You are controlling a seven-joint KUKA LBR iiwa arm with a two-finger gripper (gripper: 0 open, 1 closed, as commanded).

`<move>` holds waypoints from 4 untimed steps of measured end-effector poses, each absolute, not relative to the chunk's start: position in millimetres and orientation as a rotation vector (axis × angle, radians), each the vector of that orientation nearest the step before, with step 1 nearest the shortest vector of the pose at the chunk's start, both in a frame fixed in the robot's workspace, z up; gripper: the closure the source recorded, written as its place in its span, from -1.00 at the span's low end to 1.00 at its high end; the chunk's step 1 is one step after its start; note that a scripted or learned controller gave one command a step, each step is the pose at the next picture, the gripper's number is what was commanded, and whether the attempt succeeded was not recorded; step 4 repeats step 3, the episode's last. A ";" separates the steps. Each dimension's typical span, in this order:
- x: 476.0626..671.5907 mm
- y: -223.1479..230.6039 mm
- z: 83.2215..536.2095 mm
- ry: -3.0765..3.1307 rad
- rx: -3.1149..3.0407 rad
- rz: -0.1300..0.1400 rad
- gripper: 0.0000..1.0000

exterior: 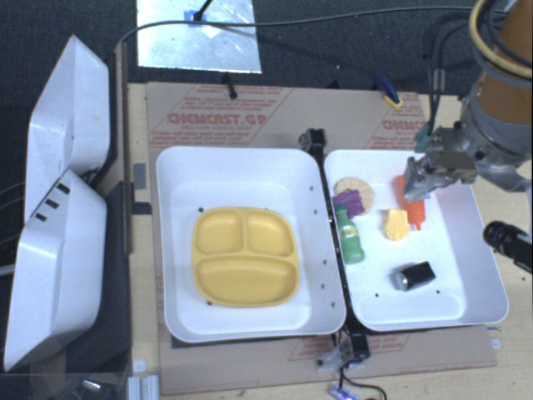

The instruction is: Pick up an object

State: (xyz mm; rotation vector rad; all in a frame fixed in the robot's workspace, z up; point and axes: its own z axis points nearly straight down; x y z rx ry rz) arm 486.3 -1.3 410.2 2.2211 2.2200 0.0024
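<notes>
— What's on the worktop (250, 107)?
— Two white bins. The left bin (175, 223) holds a yellow divided plate (246, 257).
— And the right bin (475, 307)?
— Small toys: an orange carrot (414, 211) directly under the end effector (419, 186), and a green bottle (349, 238). Its grip I can't tell.

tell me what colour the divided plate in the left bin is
Pale yellow: the divided plate shows clearly in the camera view.

- Dark carpeted floor (67, 7) surrounds the bench.
- A shiny metal sheet (198, 23) lies on the floor, marked with blue tape (193, 16).
- Brown printed cardboard (250, 115) covers the bench top.
- White moulded housings (58, 198) stand at left.
</notes>
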 end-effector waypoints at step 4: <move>486.2 98.8 484.8 2.224 2.217 0.005 1.00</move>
